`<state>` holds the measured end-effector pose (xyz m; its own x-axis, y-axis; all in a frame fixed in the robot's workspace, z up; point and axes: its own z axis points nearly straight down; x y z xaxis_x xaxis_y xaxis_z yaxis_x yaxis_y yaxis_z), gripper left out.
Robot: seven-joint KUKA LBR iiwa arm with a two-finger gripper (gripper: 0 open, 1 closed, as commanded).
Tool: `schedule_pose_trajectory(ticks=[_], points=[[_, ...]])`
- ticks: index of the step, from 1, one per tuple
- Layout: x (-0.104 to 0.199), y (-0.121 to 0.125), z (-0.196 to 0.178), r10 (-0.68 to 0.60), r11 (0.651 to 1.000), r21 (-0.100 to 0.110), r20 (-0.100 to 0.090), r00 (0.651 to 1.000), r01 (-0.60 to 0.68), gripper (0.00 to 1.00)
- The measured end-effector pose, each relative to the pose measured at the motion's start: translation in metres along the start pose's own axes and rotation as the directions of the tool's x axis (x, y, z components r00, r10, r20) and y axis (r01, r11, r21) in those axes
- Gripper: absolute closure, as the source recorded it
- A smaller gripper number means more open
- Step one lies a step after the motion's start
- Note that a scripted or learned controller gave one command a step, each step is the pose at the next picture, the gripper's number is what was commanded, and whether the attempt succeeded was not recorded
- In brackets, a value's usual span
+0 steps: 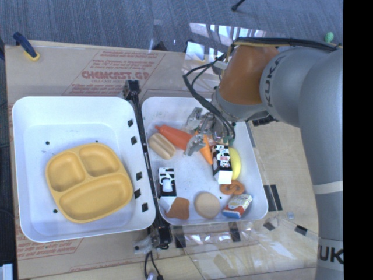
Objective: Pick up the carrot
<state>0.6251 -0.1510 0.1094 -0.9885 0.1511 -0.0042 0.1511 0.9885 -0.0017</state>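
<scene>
Carrot [175, 135] lies in right bin [256, 182], upper part, beside bun [162, 146]. Gripper [201, 137] is seen at its tip w/ fingers apart, nothing clamped. Risk: bun nudged, carrot rolled off.

Bench [87, 69]: brown board with red print.
Left bin [23, 156]: white, on the bench, just left of the right bin, a black divider between them.
Right bin [256, 179]: white, on the bench.
Blue clip [25, 45]: at the bench's far corner, beyond the left bin.
</scene>
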Motion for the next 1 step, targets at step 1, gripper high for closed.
schedule_pose_trajectory(ticks=[1], points=[[0.0048, 0.0129, -0.0474, 0.561, 0.828, 0.0, -0.001, 0.828, -0.561, 1.0]])
